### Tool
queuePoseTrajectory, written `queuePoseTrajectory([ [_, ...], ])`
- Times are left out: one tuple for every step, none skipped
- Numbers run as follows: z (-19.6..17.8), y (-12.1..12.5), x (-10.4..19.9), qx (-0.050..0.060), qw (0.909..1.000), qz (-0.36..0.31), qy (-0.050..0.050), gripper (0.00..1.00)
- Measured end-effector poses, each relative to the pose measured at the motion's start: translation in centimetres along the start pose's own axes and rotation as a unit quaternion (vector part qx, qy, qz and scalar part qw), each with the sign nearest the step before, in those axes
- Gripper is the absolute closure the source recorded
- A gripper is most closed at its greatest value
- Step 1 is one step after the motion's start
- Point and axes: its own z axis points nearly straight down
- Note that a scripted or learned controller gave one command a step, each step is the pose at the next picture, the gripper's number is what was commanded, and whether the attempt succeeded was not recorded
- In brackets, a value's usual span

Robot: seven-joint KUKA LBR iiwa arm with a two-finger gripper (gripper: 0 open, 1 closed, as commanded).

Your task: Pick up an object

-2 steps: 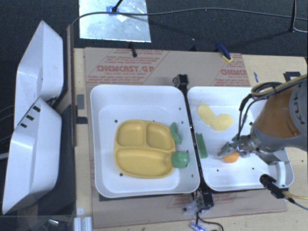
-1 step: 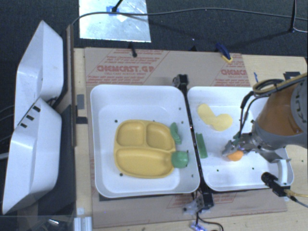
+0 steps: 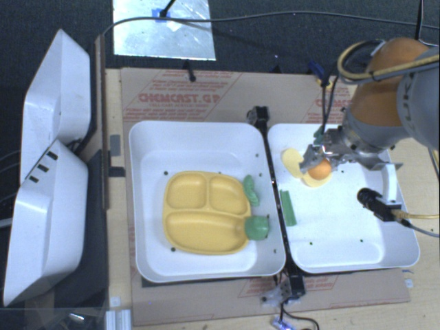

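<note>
Camera view gives you two white bins side by side on the tabletop [image 3: 115, 184], with a printed cardboard sheet [image 3: 180, 96] under them. Take the yellow tray [image 3: 199, 213] as your landmark: it lies flat in the left bin [image 3: 206, 130], toward the near side, with three compartments facing up.

A small green piece [image 3: 251, 190] touches the tray's right edge near its far corner. A second, rounder green piece [image 3: 258, 228] touches the same edge near the tray's near corner. Right of the tray, just across the wall between the bins, a green stick [image 3: 287, 207] lies in the right bin [image 3: 344, 236], running alongside that wall.

Farther right of the tray, about level with its far edge, you see a pale yellow piece [image 3: 293, 161] on the right bin's floor. An orange ball [image 3: 318, 172] is touching or overlapping that piece's right side.

The hand [image 3: 320, 155] is directly over the orange ball, at its far side, on the grey arm [image 3: 392, 105] coming in from the right. You cannot tell from this angle whether the hand is clenched, released, or grasping the ball.
</note>
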Motion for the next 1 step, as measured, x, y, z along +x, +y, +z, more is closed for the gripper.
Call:
queuePoseTrajectory([
  [2.61, -3.5, 9.58, 0.007, 1.0, 0.0, 0.0, 1.0],
])
